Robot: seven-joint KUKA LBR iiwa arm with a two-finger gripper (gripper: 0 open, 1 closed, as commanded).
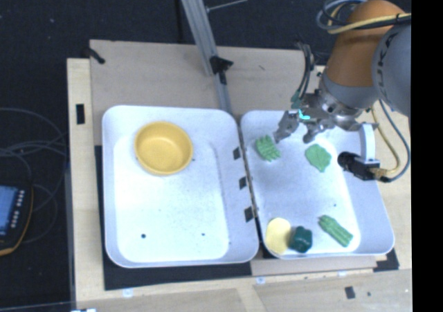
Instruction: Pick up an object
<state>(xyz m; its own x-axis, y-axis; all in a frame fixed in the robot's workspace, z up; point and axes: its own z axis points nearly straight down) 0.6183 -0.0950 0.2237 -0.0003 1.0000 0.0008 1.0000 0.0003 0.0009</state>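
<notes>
My gripper (299, 131) hangs over the back of the right bin (360, 196), its two fingers spread open with nothing between them. A green ridged toy (267, 148) lies just left and below the left finger. A light green lump (318, 157) lies just right and below the right finger. At the bin's front sit a pale yellow round piece (277, 234), a dark teal block (301, 239) touching it, and a green ridged piece (336, 230).
A yellow bowl (163, 147) stands in the back left of the left bin (173, 227). A grey metal post (197, 16) slants up from between the bins. A black cable connector (356, 165) hangs by the right bin's right wall.
</notes>
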